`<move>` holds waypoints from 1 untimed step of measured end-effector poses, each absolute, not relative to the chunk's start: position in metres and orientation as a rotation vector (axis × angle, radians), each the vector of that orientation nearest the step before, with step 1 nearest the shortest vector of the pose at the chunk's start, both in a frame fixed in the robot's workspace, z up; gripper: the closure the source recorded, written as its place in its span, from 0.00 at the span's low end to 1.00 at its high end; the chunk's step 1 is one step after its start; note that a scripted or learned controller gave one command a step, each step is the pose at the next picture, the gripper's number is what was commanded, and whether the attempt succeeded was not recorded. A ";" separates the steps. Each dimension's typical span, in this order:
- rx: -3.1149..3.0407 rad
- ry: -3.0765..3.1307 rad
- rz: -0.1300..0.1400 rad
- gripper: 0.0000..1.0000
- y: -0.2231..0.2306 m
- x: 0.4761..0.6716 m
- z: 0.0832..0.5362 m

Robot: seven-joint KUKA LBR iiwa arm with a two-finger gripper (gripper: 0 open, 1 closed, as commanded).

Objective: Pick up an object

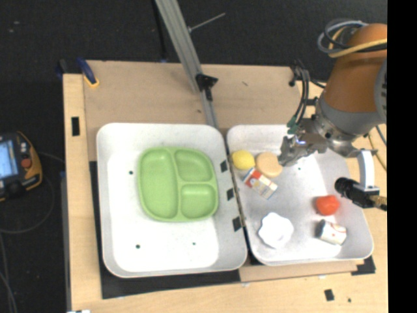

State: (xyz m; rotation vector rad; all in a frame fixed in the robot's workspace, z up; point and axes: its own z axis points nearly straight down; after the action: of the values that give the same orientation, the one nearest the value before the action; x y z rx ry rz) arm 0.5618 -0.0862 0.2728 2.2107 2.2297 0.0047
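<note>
Near the back of the right bin [365, 250], the gripper [291, 147] hung beside a tan round object [268, 164], seemingly light and smooth, best pinched across its middle; grip state unclear.

Arm: you see the grey arm [355, 96] entering from the right edge of the frame, filling its upper right.
Band: the orange band sits above the wrist, at the upper right.
Wrist: it slants down and to the left, toward the frame's centre right.
Gripper: your gripper [291, 150] shows right of centre, pointing down-left; its fingers are too small and dark to read.
</note>
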 end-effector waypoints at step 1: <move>2.212 2.229 0.004 1.00 -0.036 0.584 0.278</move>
State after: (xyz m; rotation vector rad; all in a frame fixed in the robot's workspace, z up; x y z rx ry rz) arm 0.5844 -0.0361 0.2779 2.2117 2.2290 0.0040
